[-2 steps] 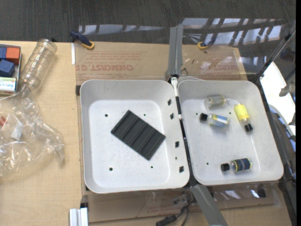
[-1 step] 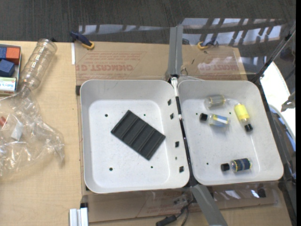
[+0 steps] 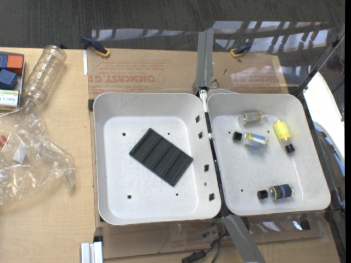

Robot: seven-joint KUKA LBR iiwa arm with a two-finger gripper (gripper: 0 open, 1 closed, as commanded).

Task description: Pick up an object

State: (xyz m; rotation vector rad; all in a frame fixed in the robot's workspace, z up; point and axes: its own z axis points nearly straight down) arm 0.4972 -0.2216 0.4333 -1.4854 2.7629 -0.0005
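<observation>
Two white bins side by side, objects lying loose, gripper state not something you can tell.

Take the dark ribbed panel (image 3: 161, 156) in the left bin (image 3: 104, 163) as your landmark: well to its right, in the right bin (image 3: 312, 147), you have a yellow bottle (image 3: 283, 135), a clear vial (image 3: 252, 117), a blue-banded vial (image 3: 251, 139) and a dark blue bottle (image 3: 276, 192).

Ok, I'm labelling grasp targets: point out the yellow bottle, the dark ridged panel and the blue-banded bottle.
yellow bottle (image 3: 282, 132), camera view, on its yellow body.
dark ridged panel (image 3: 160, 156), camera view, on its middle ridge.
blue-banded bottle (image 3: 281, 191), camera view, on its blue band.
</observation>
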